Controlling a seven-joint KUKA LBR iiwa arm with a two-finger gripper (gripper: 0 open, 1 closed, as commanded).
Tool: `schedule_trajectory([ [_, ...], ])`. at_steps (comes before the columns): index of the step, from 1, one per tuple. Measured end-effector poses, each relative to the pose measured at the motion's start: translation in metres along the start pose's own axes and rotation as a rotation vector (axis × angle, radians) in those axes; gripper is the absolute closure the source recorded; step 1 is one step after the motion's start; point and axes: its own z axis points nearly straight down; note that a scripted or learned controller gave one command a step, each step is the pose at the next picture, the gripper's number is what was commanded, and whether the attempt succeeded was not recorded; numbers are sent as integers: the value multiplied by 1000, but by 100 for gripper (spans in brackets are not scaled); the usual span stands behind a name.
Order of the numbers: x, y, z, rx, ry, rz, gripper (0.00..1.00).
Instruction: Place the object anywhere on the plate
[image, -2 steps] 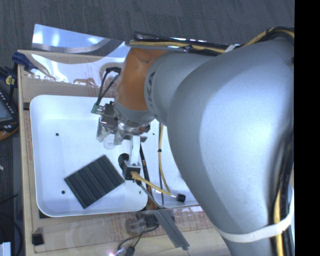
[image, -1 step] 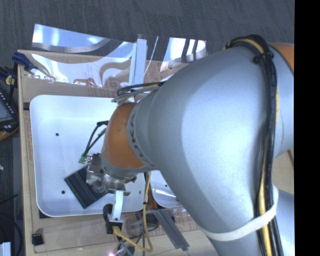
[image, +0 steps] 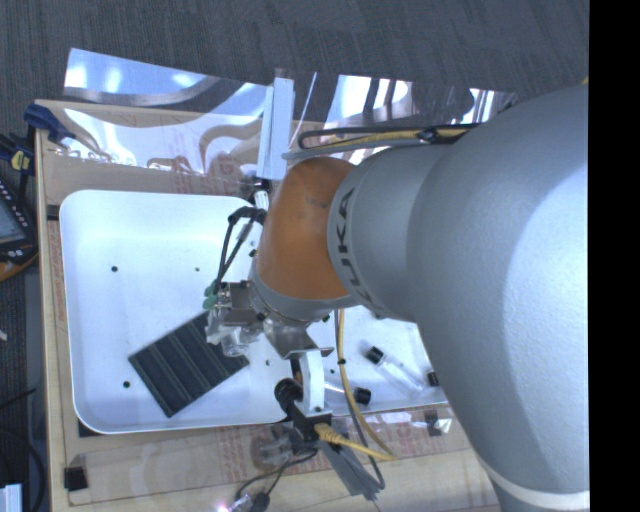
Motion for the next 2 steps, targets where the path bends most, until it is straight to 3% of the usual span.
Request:
schedule_trajectory([
  [1, 86, -6, -14, 3, 0, 163, 100],
  [2, 142, -10, 11, 3, -3, 327, 100],
])
